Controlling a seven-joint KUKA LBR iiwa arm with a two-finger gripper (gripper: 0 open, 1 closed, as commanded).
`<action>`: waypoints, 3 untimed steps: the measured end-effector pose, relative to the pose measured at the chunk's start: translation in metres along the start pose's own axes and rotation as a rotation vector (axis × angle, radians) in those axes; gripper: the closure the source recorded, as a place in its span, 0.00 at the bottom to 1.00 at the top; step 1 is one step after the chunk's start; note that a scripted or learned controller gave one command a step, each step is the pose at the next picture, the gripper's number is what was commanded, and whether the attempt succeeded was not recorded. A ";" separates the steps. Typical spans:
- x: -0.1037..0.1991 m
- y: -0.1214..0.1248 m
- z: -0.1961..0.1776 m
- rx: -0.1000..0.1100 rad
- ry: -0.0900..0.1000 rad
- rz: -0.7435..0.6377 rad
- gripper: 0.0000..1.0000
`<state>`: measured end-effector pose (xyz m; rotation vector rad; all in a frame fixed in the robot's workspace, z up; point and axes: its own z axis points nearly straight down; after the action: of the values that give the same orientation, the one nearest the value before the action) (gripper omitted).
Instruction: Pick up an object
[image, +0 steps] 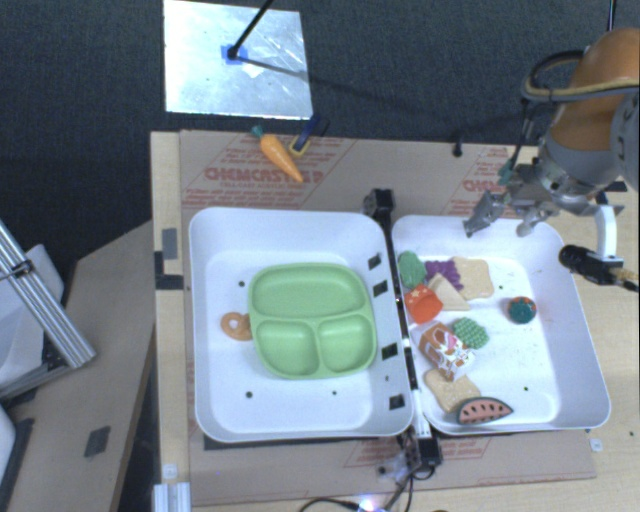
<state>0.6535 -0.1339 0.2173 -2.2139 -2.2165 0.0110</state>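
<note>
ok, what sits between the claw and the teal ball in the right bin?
Camera view: nothing but bare white bin floor between the claw and the teal ball. The toast slice lies off to the left of that stretch.

A dark grey carpeted floor (80, 110) filled the upper part of the frame. On it, at upper centre, lay a shiny silver sheet (238, 58) with a small blue mark. A pale wooden bench (130, 300) took up the lower frame, covered at centre by brown printed cardboard (330, 165). An aluminium rail (40, 300) slanted along the left edge.
</note>
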 end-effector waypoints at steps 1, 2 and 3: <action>0.000 0.002 -0.008 -0.013 -0.002 -0.002 0.00; 0.002 0.008 0.035 -0.010 -0.001 -0.005 0.00; -0.001 0.009 0.076 -0.010 -0.001 -0.001 0.00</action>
<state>0.6612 -0.1343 0.1409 -2.2183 -2.2234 0.0015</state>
